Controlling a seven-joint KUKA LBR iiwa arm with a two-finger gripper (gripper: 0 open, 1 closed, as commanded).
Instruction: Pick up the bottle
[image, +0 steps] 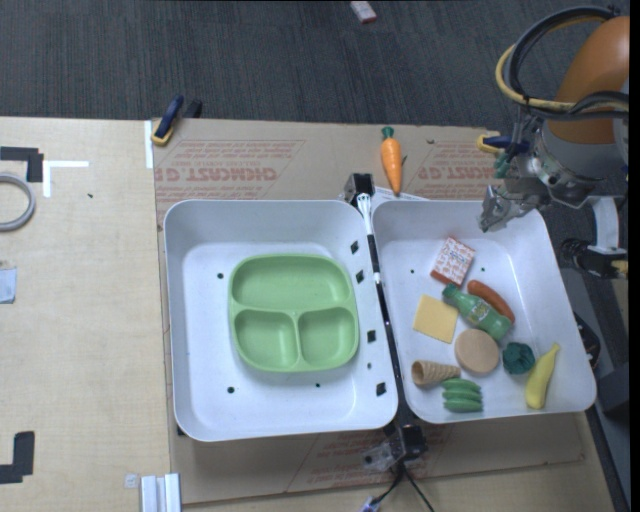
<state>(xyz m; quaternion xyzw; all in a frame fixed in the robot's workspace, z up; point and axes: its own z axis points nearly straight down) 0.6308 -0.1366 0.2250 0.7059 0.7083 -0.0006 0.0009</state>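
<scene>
A green bottle lies on its side in the right bin, near its middle, between a yellow cheese slice and an orange-red sausage. My gripper hangs over the bin's far right corner, well up and to the right of the bottle, with nothing visible between its fingers.
The right bin also holds a red-and-white carton, a tan round cookie, an ice cream cone, green peas, a dark green vegetable and a banana. The left bin holds a green divided tray. A toy carrot lies behind the bins.
</scene>
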